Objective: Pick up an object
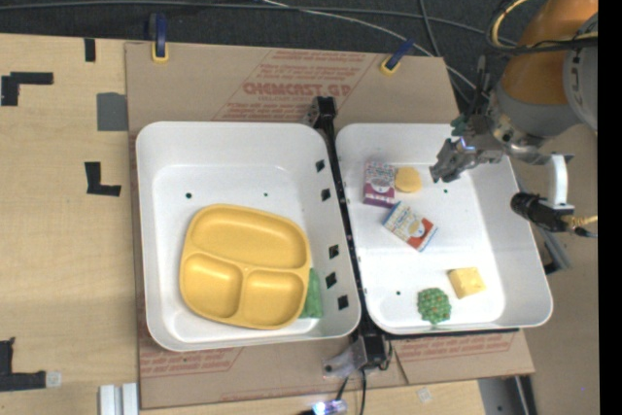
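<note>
Objects for picking lie scattered in the right bin [530, 301]: a purple packet [379, 183] at about 10 o'clock from the bin's middle, a small round yellow piece [408, 180] just beside it toward 3 o'clock, a red-and-white carton [409, 226] near the middle, a yellow block [466, 282] at about 5 o'clock, and a green broccoli-like piece [434, 304] at about 6 o'clock. The left bin [160, 160] bears a yellow divided tray [245, 264], with a sliver of something green [312, 294] at the tray's 4 o'clock edge.

The gripper [445, 168] hangs over the right bin's 1 o'clock region, near the round yellow piece and at about 2 o'clock from it. Nothing shows between the dark fingers; how wide they stand I cannot tell from this slant.

I judge this to be the approach step: the arm is over the bin, and no grasp is made yet. The nearest candidates are the round yellow piece and the purple packet. The next move calls for shifting toward 8 o'clock to centre over one of them, descending straight, and closing on it alone; those two lie close together, so a sloppy descent could nudge one against the other.
</note>
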`<control>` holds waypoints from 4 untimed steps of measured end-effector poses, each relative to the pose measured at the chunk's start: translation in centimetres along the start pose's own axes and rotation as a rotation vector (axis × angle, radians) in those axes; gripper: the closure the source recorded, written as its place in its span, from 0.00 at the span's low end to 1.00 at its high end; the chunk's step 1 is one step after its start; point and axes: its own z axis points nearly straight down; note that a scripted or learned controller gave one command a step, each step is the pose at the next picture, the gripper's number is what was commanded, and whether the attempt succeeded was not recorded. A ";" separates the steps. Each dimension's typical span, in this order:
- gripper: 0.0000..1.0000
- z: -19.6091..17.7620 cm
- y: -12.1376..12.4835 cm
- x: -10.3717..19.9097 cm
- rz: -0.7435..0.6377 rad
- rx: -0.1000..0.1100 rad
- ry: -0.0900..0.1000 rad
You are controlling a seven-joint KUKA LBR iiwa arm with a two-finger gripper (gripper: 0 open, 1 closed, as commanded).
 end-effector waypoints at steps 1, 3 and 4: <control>1.00 -0.7 0.6 6.3 -0.002 -0.001 0.001; 1.00 -1.5 1.0 17.7 -0.003 -0.001 0.001; 1.00 -2.5 1.3 23.5 -0.002 0.000 0.000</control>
